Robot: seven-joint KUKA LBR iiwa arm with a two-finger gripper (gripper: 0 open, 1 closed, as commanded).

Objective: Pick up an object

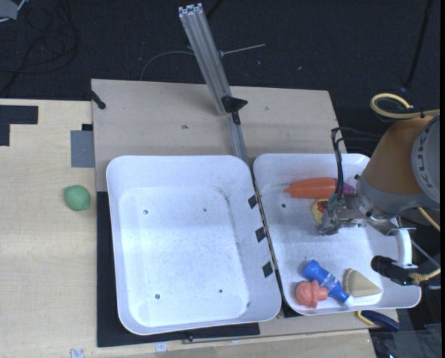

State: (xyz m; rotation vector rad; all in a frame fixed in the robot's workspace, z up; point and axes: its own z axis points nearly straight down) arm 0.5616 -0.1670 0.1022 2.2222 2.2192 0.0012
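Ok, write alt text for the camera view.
The gripper is down in the right bin beside an orange carrot-shaped toy. Blue, pink and cream items lie near its front; a green ball sits on the bench.

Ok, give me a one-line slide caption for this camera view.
Arm's hand lowered into the right bin beside an orange carrot; left bin alongside.
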